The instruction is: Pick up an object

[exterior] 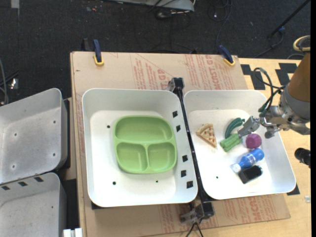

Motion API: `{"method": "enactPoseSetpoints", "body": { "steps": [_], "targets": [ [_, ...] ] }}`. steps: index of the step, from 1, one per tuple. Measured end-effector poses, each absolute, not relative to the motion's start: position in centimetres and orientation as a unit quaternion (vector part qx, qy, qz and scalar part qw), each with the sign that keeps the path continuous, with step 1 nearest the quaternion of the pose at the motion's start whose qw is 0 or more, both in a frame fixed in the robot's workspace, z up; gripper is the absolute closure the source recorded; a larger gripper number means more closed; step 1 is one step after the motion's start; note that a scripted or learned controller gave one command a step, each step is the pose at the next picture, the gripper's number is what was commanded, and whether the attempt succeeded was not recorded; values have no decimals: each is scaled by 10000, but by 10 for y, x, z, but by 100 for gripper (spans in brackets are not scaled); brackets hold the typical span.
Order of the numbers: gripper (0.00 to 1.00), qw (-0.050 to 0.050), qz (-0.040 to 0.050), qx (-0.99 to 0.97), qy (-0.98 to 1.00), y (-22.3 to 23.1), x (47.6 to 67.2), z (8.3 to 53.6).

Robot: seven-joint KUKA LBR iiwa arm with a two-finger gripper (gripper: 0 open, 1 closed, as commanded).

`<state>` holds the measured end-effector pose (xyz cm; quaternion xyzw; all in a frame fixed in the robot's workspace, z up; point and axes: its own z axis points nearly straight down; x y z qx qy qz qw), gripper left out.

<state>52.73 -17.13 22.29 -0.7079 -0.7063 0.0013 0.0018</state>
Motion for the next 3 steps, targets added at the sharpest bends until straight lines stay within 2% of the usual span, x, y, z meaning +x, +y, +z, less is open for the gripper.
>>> {"method": "enactPoseSetpoints", "body": {
  "steps": [1, 2, 3],
  "targets": [
    [0, 8, 6, -7076, -7066, -175, 526, 180],
    [0, 24, 13, -7077, -7065, -176, 523, 116],
    [100, -1, 1, -7077, -7065, -176, 524, 130]
  ]
}}
